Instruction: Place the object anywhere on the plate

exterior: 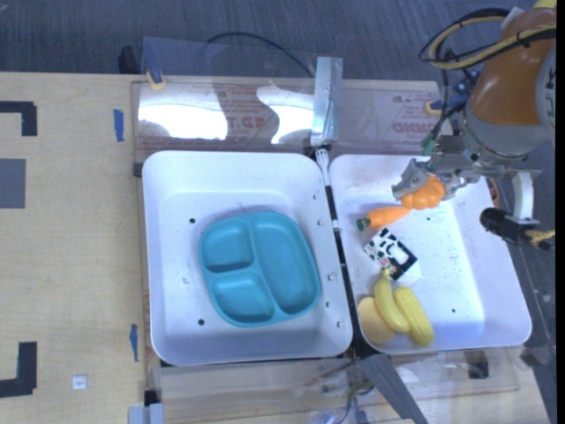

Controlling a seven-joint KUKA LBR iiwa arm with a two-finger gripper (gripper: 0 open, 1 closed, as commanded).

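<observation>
The arm hangs over the right bin [494, 316] from the right side, its gripper [422, 186] low over the bin's upper part, and there's something orange [428, 194] right at the fingertips, while a toy carrot [388, 215] lies just below and to the left, green tip pointing left. Whether that orange lump is pinched between the fingers or merely sits under them I cannot tell, and I cannot tell either whether the pincer is spread or clenched: the wrist blocks the view. Assume the carrot is the target; it looks like a light, hard plastic piece, smooth and tapered, so it will likely squirt out if squeezed near the thin end. Best bet, to my eye, is a grip across the thick middle, jaws set square to its long axis. Below it sits a small black-and-white block [391, 253], close enough to nudge, and further down the yellow banana [387, 306] and corn cob [413, 313] lie touching each other, with a pale round fruit [374, 323] beside them. Over in the left bin [168, 237] waits the blue plate [258, 268], 3 compartments, nothing on it, well apart from the gripper. Any compartment would do, and a light toy like this may bounce or roll, so a low release looks wise.
</observation>
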